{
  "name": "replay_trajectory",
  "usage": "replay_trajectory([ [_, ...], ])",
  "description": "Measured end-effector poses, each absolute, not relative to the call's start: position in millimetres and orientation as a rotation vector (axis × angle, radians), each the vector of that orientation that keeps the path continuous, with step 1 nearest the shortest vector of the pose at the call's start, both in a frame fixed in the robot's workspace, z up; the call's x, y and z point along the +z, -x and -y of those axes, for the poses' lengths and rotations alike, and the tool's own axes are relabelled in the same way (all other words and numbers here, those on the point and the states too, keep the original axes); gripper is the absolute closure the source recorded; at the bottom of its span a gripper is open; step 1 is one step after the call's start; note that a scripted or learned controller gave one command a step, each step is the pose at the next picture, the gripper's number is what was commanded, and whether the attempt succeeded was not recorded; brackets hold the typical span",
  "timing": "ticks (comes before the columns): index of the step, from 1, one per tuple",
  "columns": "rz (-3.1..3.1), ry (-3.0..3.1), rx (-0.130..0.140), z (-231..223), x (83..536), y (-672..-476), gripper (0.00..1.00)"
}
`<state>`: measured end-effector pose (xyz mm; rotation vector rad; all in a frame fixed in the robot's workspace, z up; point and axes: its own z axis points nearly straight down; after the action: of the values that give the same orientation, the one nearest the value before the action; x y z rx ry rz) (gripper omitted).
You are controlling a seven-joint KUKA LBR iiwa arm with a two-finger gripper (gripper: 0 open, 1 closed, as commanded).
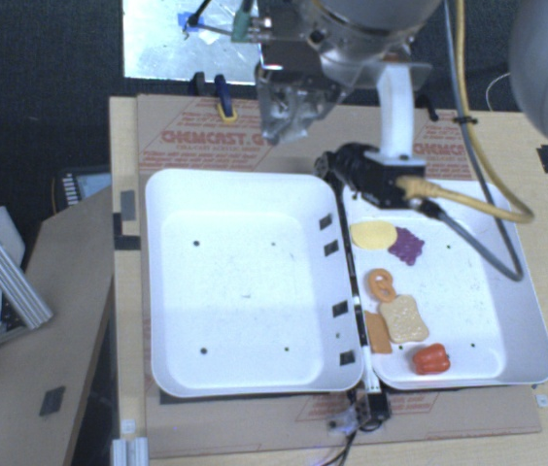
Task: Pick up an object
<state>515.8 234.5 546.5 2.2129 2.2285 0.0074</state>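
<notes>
Small toy food pieces lie in the white bin on the right [507,289]: a flat yellow oval piece [373,233], a purple grape-like cluster [407,246] touching its right side, an orange curled shrimp-like piece [381,282] below them, a tan bread-slice shape [403,318] lower still, a flat orange-brown strip [377,332] at its left by the bin's inner wall, and a red pepper-like piece [430,358] nearest the bottom edge. The white bin on the left [245,280] shows only bare floor with a few dark dots. The metallic two-finger gripper [287,115] hangs at upper centre of the frame, above the cardboard behind the bins, well apart from every piece, nothing between its fingers. Whether the jaws are spread or closed cannot be told.
</notes>
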Motion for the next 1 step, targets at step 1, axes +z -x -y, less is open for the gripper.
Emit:
replay_trajectory([
  [1,-2.230,-2.211,0.011,-234.7,557.8,-515.9,1.00],
])
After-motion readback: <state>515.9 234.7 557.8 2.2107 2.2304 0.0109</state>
